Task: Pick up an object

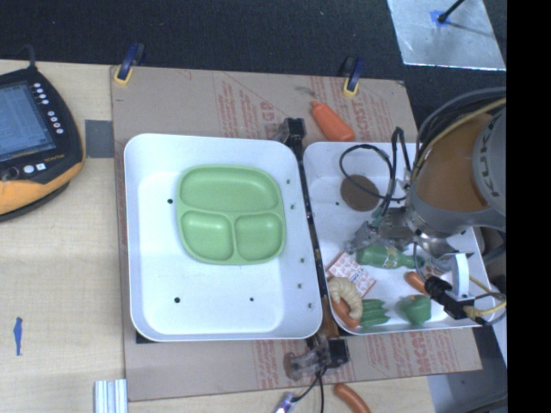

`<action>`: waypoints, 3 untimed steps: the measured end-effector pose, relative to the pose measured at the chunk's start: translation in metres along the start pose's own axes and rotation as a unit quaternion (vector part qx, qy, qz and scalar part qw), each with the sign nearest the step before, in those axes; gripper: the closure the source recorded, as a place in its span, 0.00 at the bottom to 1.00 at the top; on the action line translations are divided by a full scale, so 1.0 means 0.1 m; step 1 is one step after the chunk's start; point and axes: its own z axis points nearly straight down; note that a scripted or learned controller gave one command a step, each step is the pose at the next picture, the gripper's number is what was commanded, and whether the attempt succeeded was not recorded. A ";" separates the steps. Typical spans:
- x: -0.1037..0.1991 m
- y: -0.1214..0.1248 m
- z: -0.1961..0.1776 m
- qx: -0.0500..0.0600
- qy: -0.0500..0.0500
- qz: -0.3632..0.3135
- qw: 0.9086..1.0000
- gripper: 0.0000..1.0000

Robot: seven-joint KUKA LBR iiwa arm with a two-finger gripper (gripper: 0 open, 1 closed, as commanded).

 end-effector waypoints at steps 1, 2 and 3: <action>-0.27 0.54 -0.01 -0.001 0.000 0.001 1.000 0.00; -0.77 1.22 -0.52 -0.002 0.000 0.001 1.000 0.00; 0.06 0.77 0.00 0.000 0.001 0.000 1.000 0.00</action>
